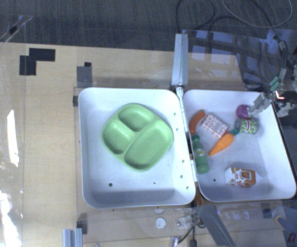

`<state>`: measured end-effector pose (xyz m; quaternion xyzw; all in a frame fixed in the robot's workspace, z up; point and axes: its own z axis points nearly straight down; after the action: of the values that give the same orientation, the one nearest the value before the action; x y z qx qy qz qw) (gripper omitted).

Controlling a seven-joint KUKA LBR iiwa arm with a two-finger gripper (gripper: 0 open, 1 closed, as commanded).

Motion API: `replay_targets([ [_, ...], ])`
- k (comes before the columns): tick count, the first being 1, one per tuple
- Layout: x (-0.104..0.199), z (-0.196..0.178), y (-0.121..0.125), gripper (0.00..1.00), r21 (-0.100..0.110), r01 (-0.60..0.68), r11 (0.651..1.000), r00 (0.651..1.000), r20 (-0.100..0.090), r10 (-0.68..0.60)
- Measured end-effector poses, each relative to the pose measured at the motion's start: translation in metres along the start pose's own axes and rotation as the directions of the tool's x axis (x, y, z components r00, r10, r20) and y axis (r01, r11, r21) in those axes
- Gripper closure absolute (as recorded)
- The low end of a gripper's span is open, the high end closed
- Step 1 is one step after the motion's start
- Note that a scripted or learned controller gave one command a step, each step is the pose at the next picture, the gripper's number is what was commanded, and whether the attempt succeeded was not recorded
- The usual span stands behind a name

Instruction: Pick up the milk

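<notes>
1. I am reaching in from the right, my gripper (259,104) hanging over the far right corner of the right bin (287,161); I cannot tell how it is set from this slant.
2. The milk carton (240,177) is lying on its side near the front of that bin, well apart from me and from the other items; I judge that open floor around it is giving me room to come down on it.
3. Just below my gripper are sitting a purple piece (242,110) and a small green-labelled can (248,126); a carrot (222,143), a snack packet (213,125) and a green bottle (200,156) along the bin's left wall are crowding the middle.
4. The green divided plate (137,136) is resting alone in the left bin (92,189), out of my way.
5. I am holding nothing that I can see; the pick is not yet begun, and I am judging that I need to travel toward the front before descending.
</notes>
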<state>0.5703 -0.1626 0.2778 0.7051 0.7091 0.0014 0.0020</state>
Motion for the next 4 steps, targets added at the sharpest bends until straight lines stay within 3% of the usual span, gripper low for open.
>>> replay_targets([
  [1, -0.038, 0.115, 0.045, 0.00, 0.002, 0.106, 0.994, 0.994, -0.001, -0.106],
  [2, -0.039, 0.191, 0.072, 0.00, -0.003, -0.001, 1.000, 1.000, -0.003, 0.001],
  [3, -0.039, 0.180, 0.073, 1.00, -0.001, 0.003, 1.000, 1.000, -0.001, -0.003],
  [4, 0.009, 0.112, 0.099, 1.00, 0.000, -0.091, 0.996, 0.996, 0.000, 0.091],
])
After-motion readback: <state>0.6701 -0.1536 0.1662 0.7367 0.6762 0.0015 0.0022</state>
